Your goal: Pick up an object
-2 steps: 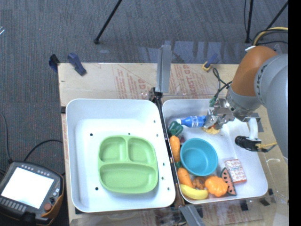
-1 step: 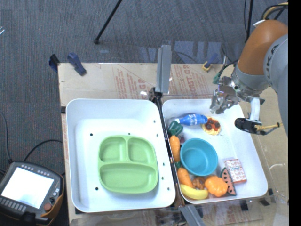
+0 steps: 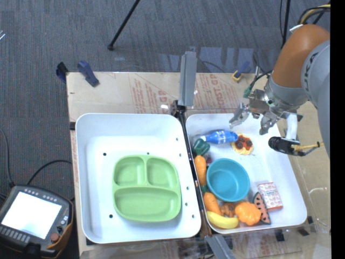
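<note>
My gripper (image 3: 252, 121) hangs open over the far end of the right bin (image 3: 294, 169), its two fingers spread with nothing between them. Just below and left of it lies a blue bottle (image 3: 219, 137) on its side. A small tart with red topping (image 3: 243, 144) sits right under the fingers' near side. Further forward stand a blue bowl (image 3: 227, 179), two carrots (image 3: 200, 168) along the left wall, a banana (image 3: 222, 219), an orange fruit (image 3: 247, 212), a watermelon slice (image 3: 259, 205) and a pink carton (image 3: 269, 195).
The left bin (image 3: 86, 144) holds a green divided plate (image 3: 146, 188). A grey upright post (image 3: 188, 80) stands behind the gap between the bins. A black cylinder (image 3: 281, 143) on the arm overhangs the right bin's far right side.
</note>
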`<state>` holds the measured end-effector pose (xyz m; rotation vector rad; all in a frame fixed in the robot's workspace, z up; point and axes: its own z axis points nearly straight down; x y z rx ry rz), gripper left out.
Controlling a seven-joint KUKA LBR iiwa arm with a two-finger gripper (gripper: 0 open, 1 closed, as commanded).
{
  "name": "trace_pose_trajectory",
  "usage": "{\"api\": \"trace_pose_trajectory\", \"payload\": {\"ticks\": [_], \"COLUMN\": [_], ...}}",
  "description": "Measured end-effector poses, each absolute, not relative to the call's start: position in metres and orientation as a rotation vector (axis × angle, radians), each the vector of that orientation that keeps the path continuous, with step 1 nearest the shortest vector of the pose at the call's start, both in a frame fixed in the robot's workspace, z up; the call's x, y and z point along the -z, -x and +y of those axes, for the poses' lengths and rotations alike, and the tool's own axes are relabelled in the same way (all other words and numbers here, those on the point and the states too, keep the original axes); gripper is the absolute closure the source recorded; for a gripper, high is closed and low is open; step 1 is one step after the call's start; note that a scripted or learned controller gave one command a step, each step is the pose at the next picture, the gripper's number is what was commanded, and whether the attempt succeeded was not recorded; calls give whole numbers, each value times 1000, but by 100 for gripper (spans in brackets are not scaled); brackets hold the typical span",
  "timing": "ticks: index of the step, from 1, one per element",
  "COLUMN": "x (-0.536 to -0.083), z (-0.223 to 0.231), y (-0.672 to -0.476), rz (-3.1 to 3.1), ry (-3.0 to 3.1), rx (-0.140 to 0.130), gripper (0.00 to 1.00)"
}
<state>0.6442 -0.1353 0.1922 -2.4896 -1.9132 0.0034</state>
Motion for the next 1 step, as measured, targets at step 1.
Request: {"api": "trace_pose_trajectory", "payload": {"ticks": [1], "x": [-102], "z": [-119], "y": [-599], "rz": [-1746], "ry": [2599], "rx": [-17], "gripper": [0]}}
